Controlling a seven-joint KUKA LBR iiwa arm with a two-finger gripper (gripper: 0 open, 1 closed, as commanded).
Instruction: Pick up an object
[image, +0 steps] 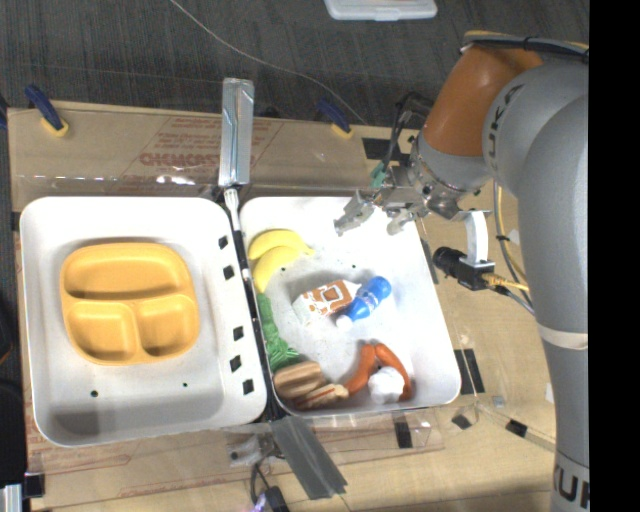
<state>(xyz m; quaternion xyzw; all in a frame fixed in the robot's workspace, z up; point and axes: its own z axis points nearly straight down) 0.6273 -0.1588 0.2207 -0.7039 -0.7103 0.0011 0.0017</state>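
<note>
In the right bin (430, 300), bread (303, 383) and an orange toy (383, 368) lay nearest, then a blue bottle (364, 299) beside a small carton (324, 299), then bananas (272, 254). Beyond, the end effector (376, 217) hung spread, grasping nothing. A yellow tray (128, 300) filled the left bin (40, 330).

The grey arm (545, 200) came in from the right, its orange band (470, 95) high above the wrist. The gripper (378, 218) pointed leftward and downward, its two fingers (352, 216) spread apart with nothing between them.
</note>
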